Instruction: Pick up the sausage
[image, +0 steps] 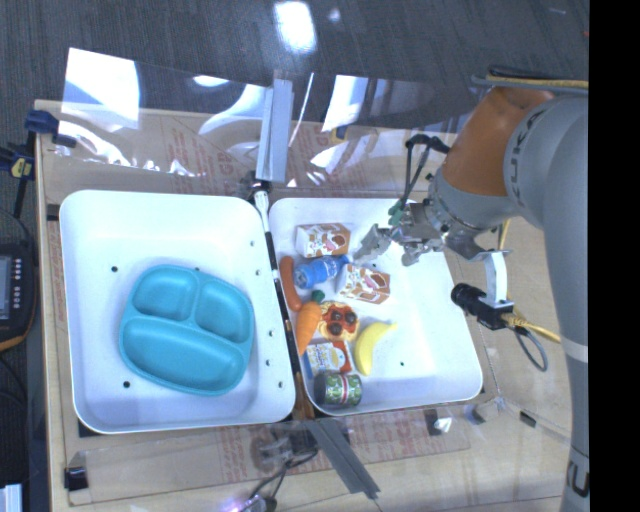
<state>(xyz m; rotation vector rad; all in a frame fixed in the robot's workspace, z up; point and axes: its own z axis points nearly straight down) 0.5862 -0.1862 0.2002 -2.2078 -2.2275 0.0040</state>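
Note:
The sausage (287, 282) is a reddish-brown stick lying along the left wall of the right bin (440, 350). It sits just left of a blue bottle (318, 272) and above an orange carrot (307, 324). My gripper (381, 243) hangs over the upper middle of the right bin, between a juice carton (323, 240) and a snack carton (365, 284). It is well to the right of the sausage and not touching it. Nothing shows in its grasp.
The right bin also holds a banana (370, 343), a green can (338, 389), a small carton (322, 356) and a dark berry item (341, 319). A blue divided plate (187, 327) lies in the left bin (90, 230). The arm's cable (530, 335) trails at right.

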